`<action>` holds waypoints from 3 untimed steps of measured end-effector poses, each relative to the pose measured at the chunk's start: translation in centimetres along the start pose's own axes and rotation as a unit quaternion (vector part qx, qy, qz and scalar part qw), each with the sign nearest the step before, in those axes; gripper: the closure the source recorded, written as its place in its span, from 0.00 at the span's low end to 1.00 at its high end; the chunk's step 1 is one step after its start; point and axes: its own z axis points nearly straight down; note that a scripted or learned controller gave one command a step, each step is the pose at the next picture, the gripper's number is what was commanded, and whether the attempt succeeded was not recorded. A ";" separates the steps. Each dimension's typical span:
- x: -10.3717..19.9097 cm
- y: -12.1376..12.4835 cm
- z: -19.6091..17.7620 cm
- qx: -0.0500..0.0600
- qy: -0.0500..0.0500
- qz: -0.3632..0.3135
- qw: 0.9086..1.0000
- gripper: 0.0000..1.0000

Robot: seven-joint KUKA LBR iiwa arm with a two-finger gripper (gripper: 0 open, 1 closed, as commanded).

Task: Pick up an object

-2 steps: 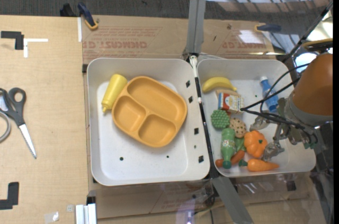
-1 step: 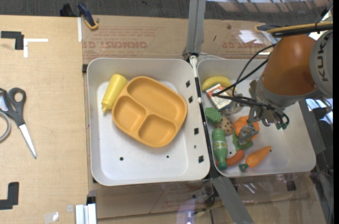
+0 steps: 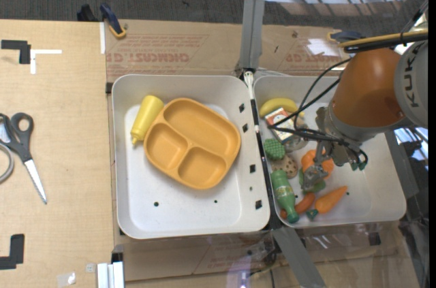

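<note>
The hand is down inside the right-hand shallow white plastic bin, low among a cluster of toy foods, and whether it is spread wide, drawn narrow or closed on something cannot be told, because the grey arm with its orange band hangs over it and hides most of it. Right at the hand lies a small orange toy carrot piece, and just in front of it, toward the near wall, lies a longer orange toy carrot. To the hand's side toward the divider sit a green plastic toy bottle, a knobbly green toy vegetable and, farther back, a yellow toy banana. Nothing looks lifted clear of the bin floor, so the pick seems not yet done: the reach and descent are made, and the closing and lift are left. Well apart, in the other white bin, rest a divided orange plastic tray and a yellow plastic squeeze bottle.
</note>
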 end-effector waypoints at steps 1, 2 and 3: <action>-1.4 -3.4 -0.1 0.001 -0.002 -0.005 1.000 0.00; -1.6 -3.3 -1.1 0.002 -0.004 -0.006 1.000 1.00; -2.5 1.4 -14.1 0.000 -0.002 0.006 1.000 1.00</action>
